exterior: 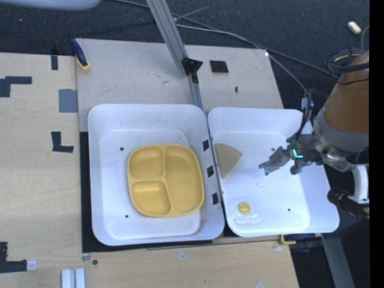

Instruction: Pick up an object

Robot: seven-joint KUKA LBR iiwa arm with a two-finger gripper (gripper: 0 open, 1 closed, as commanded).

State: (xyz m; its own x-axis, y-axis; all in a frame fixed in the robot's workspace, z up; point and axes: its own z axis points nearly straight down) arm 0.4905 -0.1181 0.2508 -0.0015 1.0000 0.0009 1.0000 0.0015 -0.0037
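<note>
Two candidates lay in the right bin (312, 221): a tan wedge (227, 158) left of my claw (281, 164), a fried egg (245, 210) below-left. The claw hovered; I couldn't tell its spread. I judged approach underway; next: descend over one.

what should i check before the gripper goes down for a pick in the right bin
1. Target in view: ok. A tan wedge-shaped piece lies at the right bin's left side; a fried-egg toy lies near its front.
2. Gripper over the right bin: ok.
3. Gripper above a target: not ok; it hangs over bare floor, right of the wedge.
4. Gripper free of any object: ok, nothing between its fingers.
5. Height above the bin floor: cannot tell.
6. Yellow divided plate out of the way: ok, in the left bin.
</note>
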